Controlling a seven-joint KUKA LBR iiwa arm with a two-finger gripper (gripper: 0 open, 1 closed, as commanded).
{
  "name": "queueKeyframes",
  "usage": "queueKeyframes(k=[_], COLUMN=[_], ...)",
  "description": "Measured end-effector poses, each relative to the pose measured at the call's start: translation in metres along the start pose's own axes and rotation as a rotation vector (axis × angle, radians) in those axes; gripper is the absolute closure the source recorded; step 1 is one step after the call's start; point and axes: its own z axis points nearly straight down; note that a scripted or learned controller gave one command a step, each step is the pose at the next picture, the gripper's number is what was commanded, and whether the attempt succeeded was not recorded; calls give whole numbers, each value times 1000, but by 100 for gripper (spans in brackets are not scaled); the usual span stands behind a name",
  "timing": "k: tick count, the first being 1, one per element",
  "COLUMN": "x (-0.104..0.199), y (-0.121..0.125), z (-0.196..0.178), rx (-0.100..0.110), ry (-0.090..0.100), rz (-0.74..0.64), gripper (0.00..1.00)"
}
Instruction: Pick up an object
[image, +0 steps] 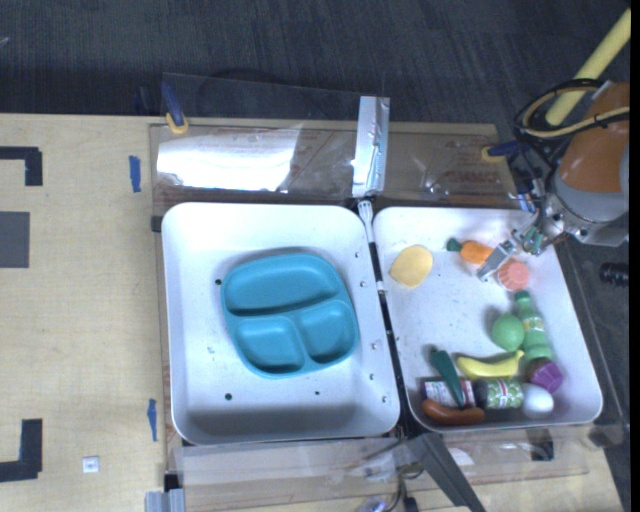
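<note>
The right bin (455, 310) holds several toy foods. A yellow lemon (411, 265) lies at its upper left, and an orange carrot (470, 250) sits near the top middle. A pinkish-red round piece (515, 276) rests just right of the carrot. My gripper (510, 252) hangs low over the bin's upper right, between the carrot and the pinkish-red piece and close to both. The grey arm with its orange band (595, 165) comes in from the upper right.
Along the right bin's lower right lie a green ball (507, 332), a green bottle (537, 338), a banana (490, 366), a purple piece (547, 377), a white egg (539, 402) and a sausage (450, 411). A blue divided tray (290, 312) sits in the left bin (190, 260).
</note>
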Motion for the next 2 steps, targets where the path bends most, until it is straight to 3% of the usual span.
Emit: queueKeyframes(k=[1,2], x=[39,42], y=[42,47], z=[16,7], rx=[2,-10], ry=[-14,-15], rz=[130,122], gripper=[0,100])
